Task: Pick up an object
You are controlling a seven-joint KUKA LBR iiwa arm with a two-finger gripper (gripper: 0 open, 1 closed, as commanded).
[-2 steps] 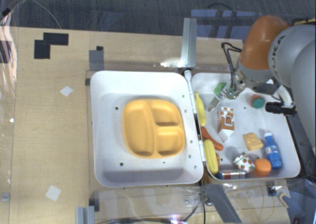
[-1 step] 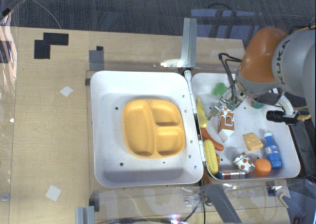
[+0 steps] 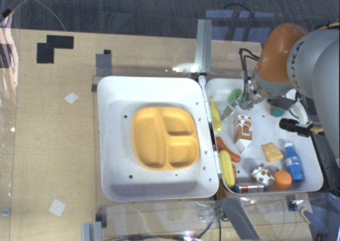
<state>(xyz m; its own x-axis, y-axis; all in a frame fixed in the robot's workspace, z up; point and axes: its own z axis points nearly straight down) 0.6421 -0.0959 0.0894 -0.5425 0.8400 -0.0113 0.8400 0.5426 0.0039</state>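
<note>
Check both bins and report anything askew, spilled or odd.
Nothing looks spilled or damaged. The yellow divided tray lies flat in the left bin. In the right bin, the toy corn cob and a yellow banana-like piece lie pressed against the left wall.

The robot's arm (image 3: pixel 313 61) is built of bulky, rounded segments in smooth pale grey, with a glossy orange dome-shaped band (image 3: pixel 280 52) above the wrist. Below the band sits a narrower grey wrist piece (image 3: pixel 265 86). A thin black cable (image 3: pixel 245 69) loops out from beside the orange band and runs down along the wrist. The small metallic two-finger gripper (image 3: pixel 237 105) at the end is silver-grey with dark details, too small to make out further. A black cylindrical fitting (image 3: pixel 295 126) projects beneath the large grey segment.
</note>
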